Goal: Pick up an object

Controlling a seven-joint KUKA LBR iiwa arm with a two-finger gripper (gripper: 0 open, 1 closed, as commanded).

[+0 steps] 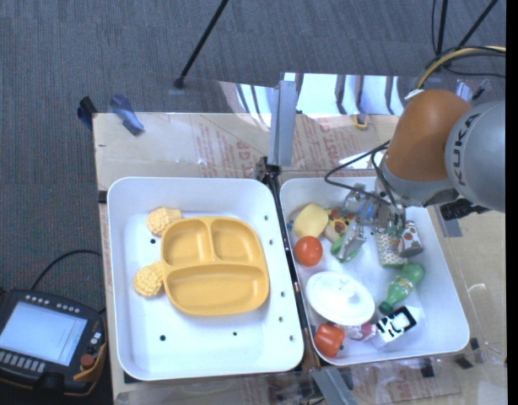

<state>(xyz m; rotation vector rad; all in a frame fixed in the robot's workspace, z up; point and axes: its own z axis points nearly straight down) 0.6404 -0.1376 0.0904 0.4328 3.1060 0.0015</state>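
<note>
Now gripper (pixel 358 230) low in right bin (pixel 451 298), finger state unclear — tomato (pixel 308 251) just beside, bottle (pixel 401 287) near — nothing visibly lifted, pick pending.

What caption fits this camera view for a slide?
KUKA arm's hand low in the cluttered right bin, near a tomato and green bottle; yellow divided plate in left bin.

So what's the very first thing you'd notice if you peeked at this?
Probably the big yellow divided plate with its bear-like ears, lying in the left bin. Next, the grey arm's orange band at the right, above the right bin, which is crowded with toys: a red tomato, a white lid and a green bottle.
</note>
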